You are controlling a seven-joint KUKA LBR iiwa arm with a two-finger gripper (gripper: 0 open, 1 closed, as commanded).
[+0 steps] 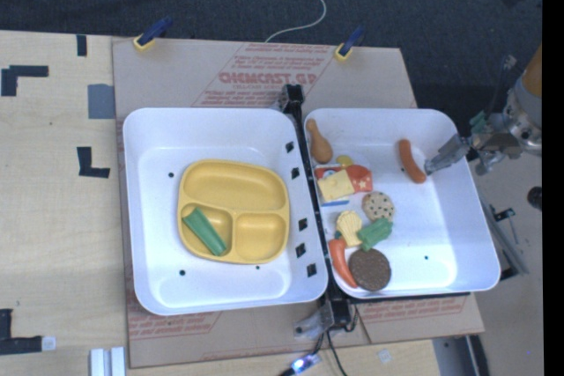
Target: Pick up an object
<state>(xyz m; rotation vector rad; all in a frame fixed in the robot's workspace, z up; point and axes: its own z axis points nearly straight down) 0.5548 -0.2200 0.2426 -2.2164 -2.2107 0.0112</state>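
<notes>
The gripper [438, 161] hangs at the right edge of the right bin [458, 229]. Its dark tip points at the sausage [411, 161] and sits just beside it. I cannot tell how wide the jaws stand, and nothing shows between them, so it holds no toy yet.

The sausage lies alone near the top of the right bin, well apart from the other toys. That makes it the easy one to pick. To do it well, I think the arm should come down with 1 finger on each long side of the sausage, squeeze softly, then lift straight up. If it pushes from the side, the sausage may roll away.

The other toys sit in a pile by the middle wall: a drumstick [317, 142], a cookie [379, 206], a carrot [340, 261] and a brown patty [369, 269]. They touch each other, so they are harder to grab.

The left bin [145, 216] has a yellow tray [256, 185] with a green veggie [205, 231] in 1 part.

The cardboard [264, 79] under the bins has red writing, upside down. It is too blurry for me to read for sure.
</notes>
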